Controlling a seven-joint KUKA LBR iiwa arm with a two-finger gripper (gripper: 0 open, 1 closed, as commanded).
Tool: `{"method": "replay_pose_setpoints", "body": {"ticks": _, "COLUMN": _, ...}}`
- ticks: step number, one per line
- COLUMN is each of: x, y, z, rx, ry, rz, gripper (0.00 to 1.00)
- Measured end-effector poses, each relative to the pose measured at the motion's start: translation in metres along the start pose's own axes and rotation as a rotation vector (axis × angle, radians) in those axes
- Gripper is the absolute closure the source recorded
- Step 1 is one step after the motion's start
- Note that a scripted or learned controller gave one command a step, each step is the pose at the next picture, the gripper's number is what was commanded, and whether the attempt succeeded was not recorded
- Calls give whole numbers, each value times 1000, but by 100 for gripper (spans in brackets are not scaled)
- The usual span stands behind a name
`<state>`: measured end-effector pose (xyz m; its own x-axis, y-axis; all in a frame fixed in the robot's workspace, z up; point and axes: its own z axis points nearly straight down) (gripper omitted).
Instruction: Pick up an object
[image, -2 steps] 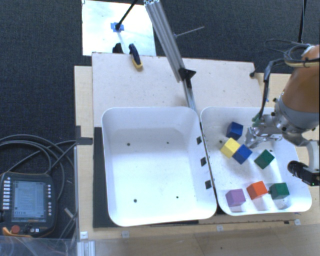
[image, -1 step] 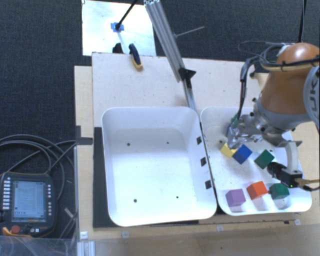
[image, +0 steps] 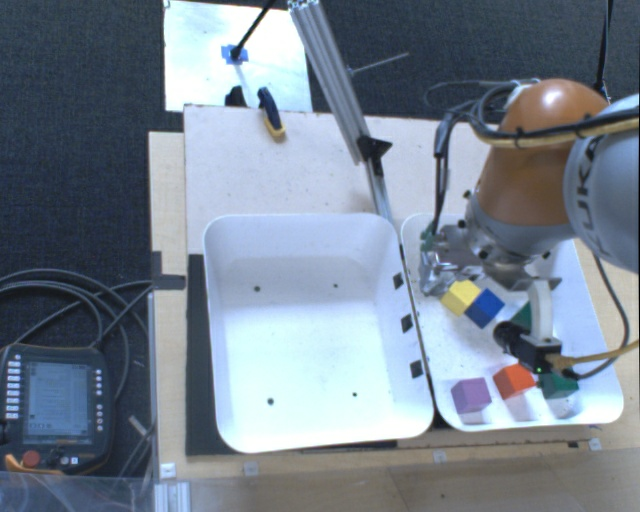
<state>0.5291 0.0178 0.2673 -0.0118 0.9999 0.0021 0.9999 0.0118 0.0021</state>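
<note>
In the right bin (image: 590, 300) lie several small blocks. A yellow block (image: 461, 296) and a blue block (image: 485, 308) touch each other near the bin's left wall. A purple block (image: 471, 395), an orange block (image: 514, 381) and a green block (image: 560, 385) sit along the front edge. A dark green piece (image: 521, 317) shows partly behind a black bracket. My gripper (image: 433, 273) hangs low under the orange wrist band, by the bin's left wall, just left of and above the yellow block. The arm hides the back of this bin.
The left bin (image: 300, 330) stands beside the right one, sharing a rim. A slanted aluminium pole (image: 340, 90) crosses the back of the bench down to the bins. A blue-and-yellow clamp (image: 270, 112) lies at the back. A teach pendant (image: 55, 400) and cables sit left of the bench.
</note>
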Motion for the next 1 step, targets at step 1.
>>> {"method": "replay_pose_setpoints", "body": {"ticks": 1, "x": 52, "y": 1, "z": 4, "rx": 0, "ry": 0, "rz": 0, "gripper": 100}}
